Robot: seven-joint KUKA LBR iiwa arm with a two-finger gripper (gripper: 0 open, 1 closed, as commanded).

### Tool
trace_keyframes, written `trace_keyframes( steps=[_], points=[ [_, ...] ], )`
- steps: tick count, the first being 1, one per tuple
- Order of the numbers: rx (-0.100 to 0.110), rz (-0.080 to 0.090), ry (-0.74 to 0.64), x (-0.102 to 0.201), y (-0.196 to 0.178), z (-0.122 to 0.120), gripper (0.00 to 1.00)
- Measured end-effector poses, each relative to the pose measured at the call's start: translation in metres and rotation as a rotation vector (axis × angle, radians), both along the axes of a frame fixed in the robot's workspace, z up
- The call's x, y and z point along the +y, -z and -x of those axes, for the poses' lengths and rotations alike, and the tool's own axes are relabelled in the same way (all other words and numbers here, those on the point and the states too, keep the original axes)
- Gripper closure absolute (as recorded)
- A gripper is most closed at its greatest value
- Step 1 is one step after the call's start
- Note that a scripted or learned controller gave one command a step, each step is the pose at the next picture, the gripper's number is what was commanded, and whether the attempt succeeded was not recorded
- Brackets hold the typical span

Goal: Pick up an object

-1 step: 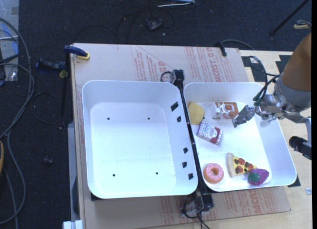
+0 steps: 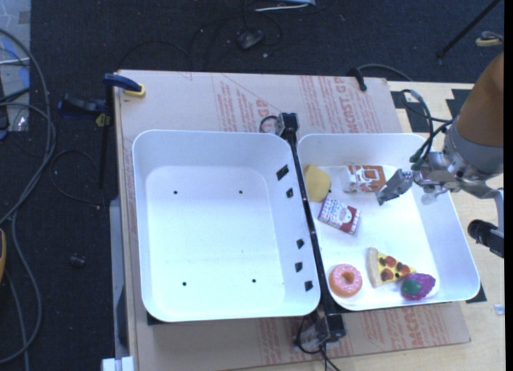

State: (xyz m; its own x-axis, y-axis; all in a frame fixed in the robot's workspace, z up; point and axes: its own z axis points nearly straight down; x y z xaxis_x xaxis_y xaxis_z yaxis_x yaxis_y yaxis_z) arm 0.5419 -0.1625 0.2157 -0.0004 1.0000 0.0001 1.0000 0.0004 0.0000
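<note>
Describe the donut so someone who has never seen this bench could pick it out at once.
Of the two white bins, take the right bin, the one holding toys. Follow its near edge to the corner beside the divider: the donut lies there, left of the pizza slice. It is the sole pink-frosted ring with a hole.

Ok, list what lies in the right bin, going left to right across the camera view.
Yellow round piece → red-and-white carton → pink donut → orange-and-white box → pizza slice → purple toy, with the pincer hanging over the bin's far right part.
</note>
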Motion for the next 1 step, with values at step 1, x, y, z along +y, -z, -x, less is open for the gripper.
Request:
trace_keyframes(
  steps=[1],
  points=[
    [0.005,-0.001,0.0,0.0021,0.0629,-0.001,0.0]
  ],
)
